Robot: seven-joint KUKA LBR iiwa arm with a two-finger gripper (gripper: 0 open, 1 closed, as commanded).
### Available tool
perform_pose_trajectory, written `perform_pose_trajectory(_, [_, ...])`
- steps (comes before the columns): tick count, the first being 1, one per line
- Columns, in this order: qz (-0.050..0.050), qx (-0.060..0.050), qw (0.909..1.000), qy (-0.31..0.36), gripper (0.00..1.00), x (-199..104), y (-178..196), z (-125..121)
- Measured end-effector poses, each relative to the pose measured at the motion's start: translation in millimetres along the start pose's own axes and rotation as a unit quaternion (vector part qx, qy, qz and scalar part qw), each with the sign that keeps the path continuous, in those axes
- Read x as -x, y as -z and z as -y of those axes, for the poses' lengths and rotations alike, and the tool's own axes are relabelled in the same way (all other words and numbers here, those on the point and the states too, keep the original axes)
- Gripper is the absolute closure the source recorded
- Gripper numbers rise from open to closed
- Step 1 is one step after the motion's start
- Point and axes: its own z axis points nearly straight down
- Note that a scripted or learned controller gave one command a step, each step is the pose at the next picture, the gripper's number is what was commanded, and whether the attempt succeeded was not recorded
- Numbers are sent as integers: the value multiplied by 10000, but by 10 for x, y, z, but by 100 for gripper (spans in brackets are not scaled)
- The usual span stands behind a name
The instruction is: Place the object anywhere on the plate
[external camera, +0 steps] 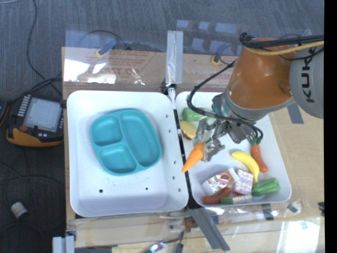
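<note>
A teal plate (125, 140) with three compartments lies in the left white bin (95, 191). My gripper (206, 141) hangs over the left side of the right bin (279, 191), fingers pointing down and to the left. An orange carrot (192, 157) sits tilted at the fingertips, its tip over the divider between the two bins. The fingers look closed around the carrot's thick end.
The right bin holds several toy foods: a banana (246, 163), a small carrot (257, 157), a green pepper (265, 186), a green item (191, 115), a red sausage (213, 198) and small cartons (220, 181). A pendant (37, 119) lies on the floor at left.
</note>
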Motion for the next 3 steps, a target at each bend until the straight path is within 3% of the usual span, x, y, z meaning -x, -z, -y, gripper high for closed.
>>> perform_pose_trajectory(1, [-14,-4,9999,119,100,242,-319,-751])
perform_pose_trajectory(2, [-3,-21,9891,-1475,100,1016,-318,-777])
perform_pose_trajectory(3, [-2,-24,9890,-1478,0,1016,-317,-774])
